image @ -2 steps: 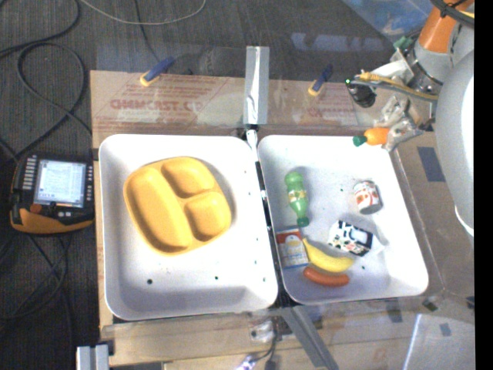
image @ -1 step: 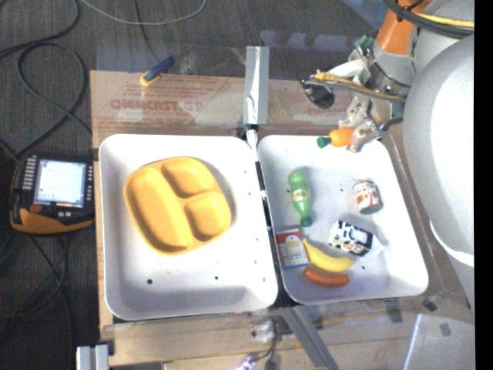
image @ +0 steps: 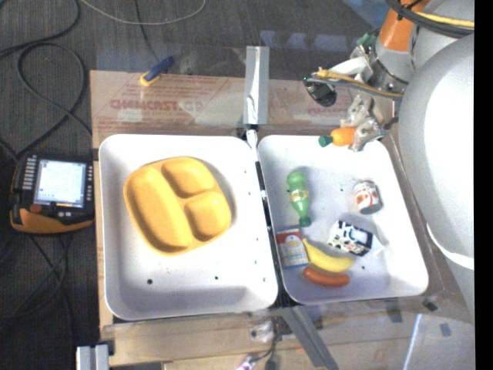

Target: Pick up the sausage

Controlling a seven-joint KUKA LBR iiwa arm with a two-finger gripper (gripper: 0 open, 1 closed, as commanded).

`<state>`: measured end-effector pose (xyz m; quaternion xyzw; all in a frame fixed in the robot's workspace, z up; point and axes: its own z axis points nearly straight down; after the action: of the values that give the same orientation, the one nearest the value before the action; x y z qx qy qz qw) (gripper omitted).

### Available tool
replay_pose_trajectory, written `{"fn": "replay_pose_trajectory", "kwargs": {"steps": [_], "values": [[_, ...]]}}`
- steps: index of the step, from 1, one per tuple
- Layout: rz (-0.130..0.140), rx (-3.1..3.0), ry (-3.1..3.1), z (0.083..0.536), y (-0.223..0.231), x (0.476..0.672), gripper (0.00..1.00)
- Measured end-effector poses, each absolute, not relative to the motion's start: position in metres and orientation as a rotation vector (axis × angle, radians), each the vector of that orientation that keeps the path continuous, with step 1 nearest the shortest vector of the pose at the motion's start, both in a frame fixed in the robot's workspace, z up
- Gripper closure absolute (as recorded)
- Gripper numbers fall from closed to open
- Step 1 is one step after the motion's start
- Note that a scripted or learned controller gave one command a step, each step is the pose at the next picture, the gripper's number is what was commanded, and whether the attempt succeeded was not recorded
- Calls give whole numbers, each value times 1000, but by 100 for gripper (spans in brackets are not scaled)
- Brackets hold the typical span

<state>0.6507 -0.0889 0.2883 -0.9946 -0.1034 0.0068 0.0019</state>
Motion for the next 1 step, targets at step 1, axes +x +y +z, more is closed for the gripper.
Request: {"fn": "replay_pose_trajectory", "kwargs": {"steps": [1], "values": [[33, -3119, -325, 293, -89, 651, 100]]}}
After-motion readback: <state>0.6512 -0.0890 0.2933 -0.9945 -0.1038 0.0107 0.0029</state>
